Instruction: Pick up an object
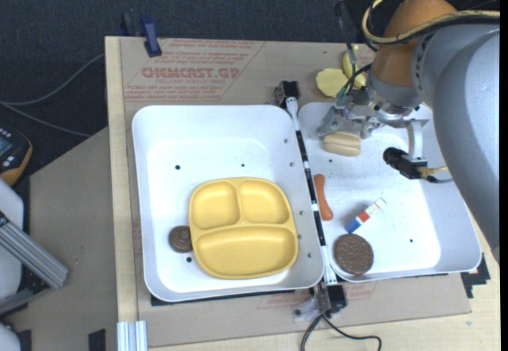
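At the right bin's (444,258) far end, the gripper (347,125) sits low over a tan bread-like piece (342,144); finger spread cannot be told. Same bin: orange carrot (321,197), small red-white-blue item (363,217), brown cookie (353,253). Left bin (159,151): yellow divided plate (241,226), second brown cookie (180,239).

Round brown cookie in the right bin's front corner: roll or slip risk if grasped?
The round brown cookie lies flat, so rolling seems unlikely. It looks thin and low, probably hard to pinch. It sits against the right bin wall, likely crowding one finger.
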Tool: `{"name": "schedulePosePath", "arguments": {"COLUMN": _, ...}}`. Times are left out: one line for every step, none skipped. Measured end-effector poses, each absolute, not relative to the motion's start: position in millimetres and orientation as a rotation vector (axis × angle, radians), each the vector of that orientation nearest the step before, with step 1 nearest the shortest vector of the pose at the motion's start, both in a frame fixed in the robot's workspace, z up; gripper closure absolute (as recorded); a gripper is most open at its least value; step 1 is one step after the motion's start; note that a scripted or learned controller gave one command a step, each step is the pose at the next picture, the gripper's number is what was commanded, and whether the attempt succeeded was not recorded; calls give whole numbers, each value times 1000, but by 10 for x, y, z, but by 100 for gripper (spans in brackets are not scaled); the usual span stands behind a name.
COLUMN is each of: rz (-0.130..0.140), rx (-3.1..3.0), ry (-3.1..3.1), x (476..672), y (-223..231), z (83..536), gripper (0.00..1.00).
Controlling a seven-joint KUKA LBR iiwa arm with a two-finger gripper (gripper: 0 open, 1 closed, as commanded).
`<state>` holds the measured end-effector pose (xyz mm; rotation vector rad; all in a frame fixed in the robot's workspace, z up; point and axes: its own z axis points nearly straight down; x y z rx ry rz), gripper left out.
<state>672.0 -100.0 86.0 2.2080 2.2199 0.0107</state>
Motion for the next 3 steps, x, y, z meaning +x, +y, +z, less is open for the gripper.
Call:
{"name": "schedulePosePath", "arguments": {"rz": -1, "rx": 2220, "ry": 2223, "x": 6666, "y": -919, "z": 851, "gripper": 0}}
{"name": "schedulePosePath", "arguments": {"rz": 1, "rx": 2216, "ry": 2221, "x": 6675, "y": -920, "z": 960, "gripper": 100}}
{"name": "schedulePosePath", "arguments": {"rz": 2, "rx": 2218, "ry": 2231, "x": 5961, "y": -167, "z": 1892, "gripper": 100}}
